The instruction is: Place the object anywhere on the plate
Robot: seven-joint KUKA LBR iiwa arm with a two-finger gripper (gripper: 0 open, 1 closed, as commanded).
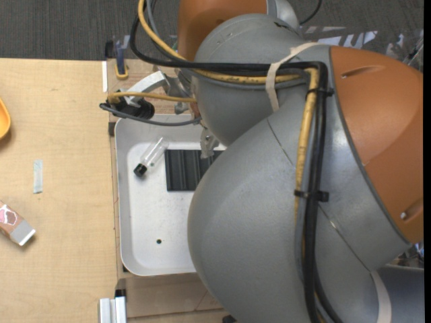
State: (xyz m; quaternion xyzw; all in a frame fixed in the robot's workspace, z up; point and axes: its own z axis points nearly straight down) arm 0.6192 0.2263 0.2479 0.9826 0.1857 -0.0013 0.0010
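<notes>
Orange plate (3, 120) at far left edge, cut off by the frame, only a curved sliver visible. It sits on the light wood desk (60, 113). Below it, a small grey strip (38, 177) lies flat on the wood, upright in the frame. Lower left, a pink and white packet (13, 225) with a grey end lies tilted; its print is too small to read.

Next right, a white bin (135, 247) with rounded corners butts against the wood edge. The tube (149, 158) lies in the bin's upper left part: small, clear body, black cap at its lower left end, tilted diagonally, flat on the bin floor. It is well apart from the plate. Just beside it on the right, a black ridged block (182, 170) lies flat, partly hidden by the arm. A tiny black dot (159, 241) sits lower on the bin floor.

Above the bin, yellow and black cables (145, 103) loop toward the arm. Dark carpet (67, 19) runs across the top, behind the desk.

The grey arm (269, 200) with orange sections takes the centre and right, covering the rest of the bin. Cables are strapped along it with a pale tie. Whether the gripper is spread or pressed together, cannot tell.
</notes>
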